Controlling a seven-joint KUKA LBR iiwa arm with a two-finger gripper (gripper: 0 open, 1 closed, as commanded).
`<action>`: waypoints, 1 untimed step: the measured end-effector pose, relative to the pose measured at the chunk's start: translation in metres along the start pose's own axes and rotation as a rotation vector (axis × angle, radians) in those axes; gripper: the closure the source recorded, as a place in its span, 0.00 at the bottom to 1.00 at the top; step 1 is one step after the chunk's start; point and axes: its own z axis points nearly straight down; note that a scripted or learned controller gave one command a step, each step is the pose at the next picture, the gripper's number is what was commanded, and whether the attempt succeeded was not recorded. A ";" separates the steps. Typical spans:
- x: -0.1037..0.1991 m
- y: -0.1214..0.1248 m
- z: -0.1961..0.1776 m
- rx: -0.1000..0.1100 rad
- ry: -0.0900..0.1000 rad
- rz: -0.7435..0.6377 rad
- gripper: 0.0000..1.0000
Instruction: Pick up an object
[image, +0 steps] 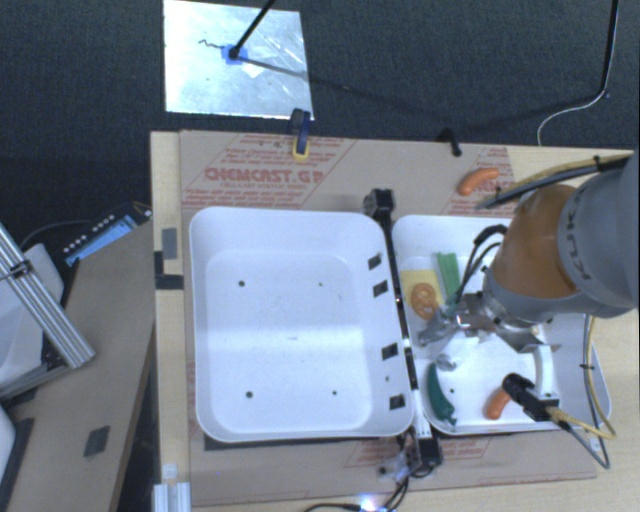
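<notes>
hovering: gripper (440, 335) over right bin (470, 232) | finger opening unclear, possibly nothing held

The surface (330, 160) is covered by printed cardboard. Two white bins, left (290, 320) and right (410, 232), are set on it, with an orange piece (478, 181) behind.

Small objects scattered in the right white bin (470, 228)

A flat green rectangular block (446, 271) lies near the far wall; a tan ring-shaped piece (424, 297) sits just beside it; a dark green curved piece (440, 394) and an orange sausage-shaped piece (497, 403) lie near the front wall.
</notes>
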 end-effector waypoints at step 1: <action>-0.005 0.071 -0.005 -0.017 -0.004 -0.007 0.00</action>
